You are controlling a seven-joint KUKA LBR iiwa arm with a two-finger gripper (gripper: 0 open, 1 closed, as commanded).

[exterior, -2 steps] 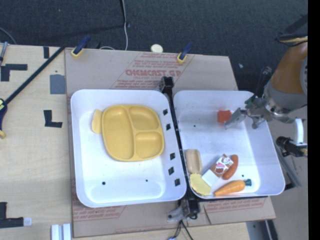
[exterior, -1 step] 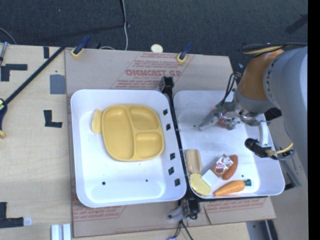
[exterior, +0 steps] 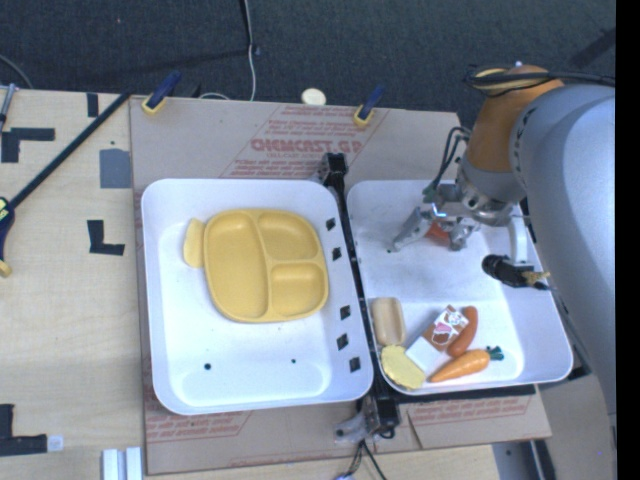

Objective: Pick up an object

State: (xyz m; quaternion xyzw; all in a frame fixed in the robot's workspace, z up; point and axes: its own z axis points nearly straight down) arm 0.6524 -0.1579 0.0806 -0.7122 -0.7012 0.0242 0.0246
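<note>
Reaching in from the right, the arm [exterior: 560, 168] hung its gripper [exterior: 440, 226] low over the right bin [exterior: 400, 208], above a small red thing [exterior: 441, 232] that sat partly hidden beneath it; whether anything was gripped could not be told. The likelier pickings lay crowded at that bin's near edge: a glossy carrot [exterior: 462, 366], a sausage [exterior: 464, 330], a bread roll [exterior: 387, 319] and a pale yellow wedge [exterior: 402, 367]. A smooth yellow divided plate [exterior: 266, 265] lay flat in the left bin [exterior: 165, 298].

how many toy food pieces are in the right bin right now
5 in plain view, clustered in the near part of the right bin: bread roll, yellow slice, carrot, sausage, small carton. A reddish object under the claw may be another.
</note>
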